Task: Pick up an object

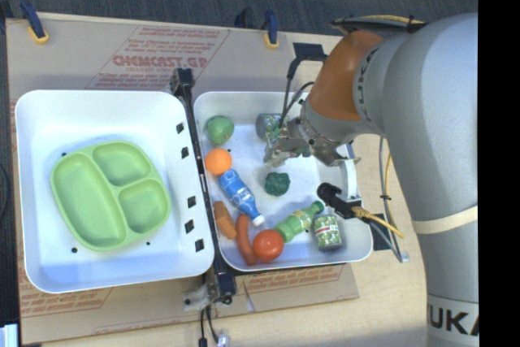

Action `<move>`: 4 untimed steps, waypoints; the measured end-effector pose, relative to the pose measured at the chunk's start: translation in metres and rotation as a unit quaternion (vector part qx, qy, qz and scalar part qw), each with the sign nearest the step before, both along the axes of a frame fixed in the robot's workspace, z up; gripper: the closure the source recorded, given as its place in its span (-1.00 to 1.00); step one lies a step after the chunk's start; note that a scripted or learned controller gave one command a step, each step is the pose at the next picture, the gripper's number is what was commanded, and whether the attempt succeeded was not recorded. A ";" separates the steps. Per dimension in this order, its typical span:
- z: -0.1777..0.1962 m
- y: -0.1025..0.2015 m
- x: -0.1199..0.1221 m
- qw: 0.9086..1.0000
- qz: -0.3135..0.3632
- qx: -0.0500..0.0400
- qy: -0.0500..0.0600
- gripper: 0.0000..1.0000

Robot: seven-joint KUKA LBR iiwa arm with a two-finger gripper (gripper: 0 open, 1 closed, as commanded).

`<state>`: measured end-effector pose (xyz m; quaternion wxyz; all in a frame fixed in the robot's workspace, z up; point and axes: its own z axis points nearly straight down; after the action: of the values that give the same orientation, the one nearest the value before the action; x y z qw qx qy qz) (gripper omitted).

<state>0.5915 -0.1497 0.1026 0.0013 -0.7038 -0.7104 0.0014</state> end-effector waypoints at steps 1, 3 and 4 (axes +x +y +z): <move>0.082 -0.044 0.005 1.000 -0.003 0.000 -0.002 1.00; -0.005 -0.027 -0.054 1.000 -0.001 0.001 0.000 -1.00; 0.006 -0.027 -0.053 1.000 0.001 0.000 0.000 1.00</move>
<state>0.5386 -0.1769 0.1085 0.0010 -0.7033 -0.7109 0.0011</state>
